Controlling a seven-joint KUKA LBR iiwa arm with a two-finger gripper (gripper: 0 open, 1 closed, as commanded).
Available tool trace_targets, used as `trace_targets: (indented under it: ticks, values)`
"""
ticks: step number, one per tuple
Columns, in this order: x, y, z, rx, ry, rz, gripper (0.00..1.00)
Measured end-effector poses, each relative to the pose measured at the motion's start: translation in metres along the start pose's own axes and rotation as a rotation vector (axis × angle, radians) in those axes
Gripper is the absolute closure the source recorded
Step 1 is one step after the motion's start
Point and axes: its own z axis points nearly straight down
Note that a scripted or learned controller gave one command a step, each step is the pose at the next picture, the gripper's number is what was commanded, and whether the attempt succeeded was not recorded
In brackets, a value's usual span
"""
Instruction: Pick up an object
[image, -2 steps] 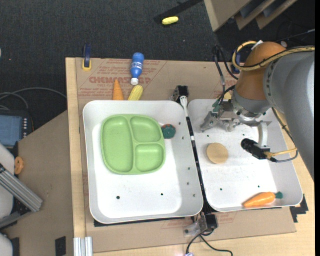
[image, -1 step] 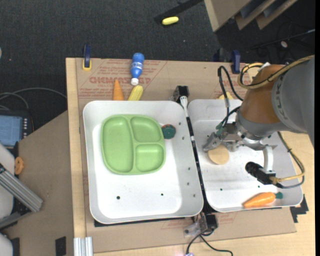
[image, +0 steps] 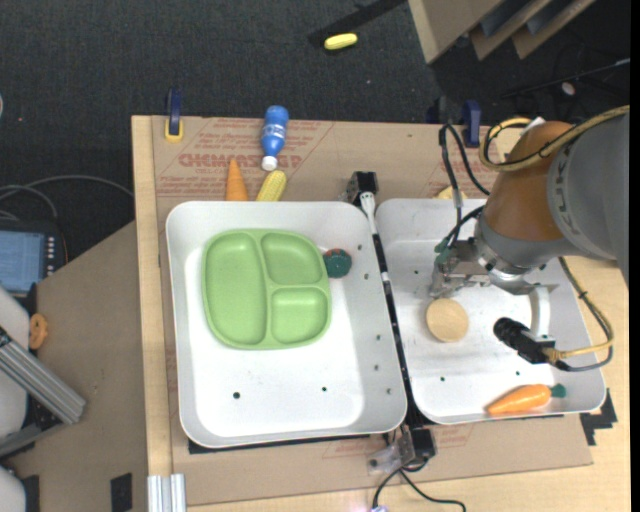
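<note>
Bench seen from above, left to right. Two shallow white bins lie side by side on a brown board.

Beyond the bins, on the far left part of the board: one blue clamp (image: 175, 115), one orange carrot-shaped toy (image: 235, 182), one yellow corn-like piece (image: 271, 185) and one blue-and-white bottle (image: 273, 135) lying just beyond it. A second blue clamp (image: 471, 118) stands at the far edge further right.

Left bin (image: 290, 400): one green divided plate (image: 266, 288) with three compartments, all bare, lying in the far half. One small teal round item (image: 338, 262) rests just beside the plate's right rim.

Right bin (image: 450, 395): two loose things. One tan round lump (image: 447, 321) lies near the middle. One orange toy carrot (image: 520, 399) lies along the near edge, well apart from the lump, to its right.

The arm (image: 560, 190), grey with an orange band, enters from the right. Its gripper (image: 455, 272) hangs over the right bin, just on the far side of the tan lump. Whether the claw is spread or pressed together cannot be told, and nothing is seen held in it.
</note>
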Motion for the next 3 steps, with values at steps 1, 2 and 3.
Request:
trace_targets:
  ticks: [1,2,3]
  values:
    - [0.0,-0.0002,0.0005,0.001,0.0,0.0,0.0]
    - [0.0,-0.0002,0.0005,0.001,0.0,0.0,0.0]
    - [0.0,-0.0002,0.0005,0.001,0.0,0.0,0.0]
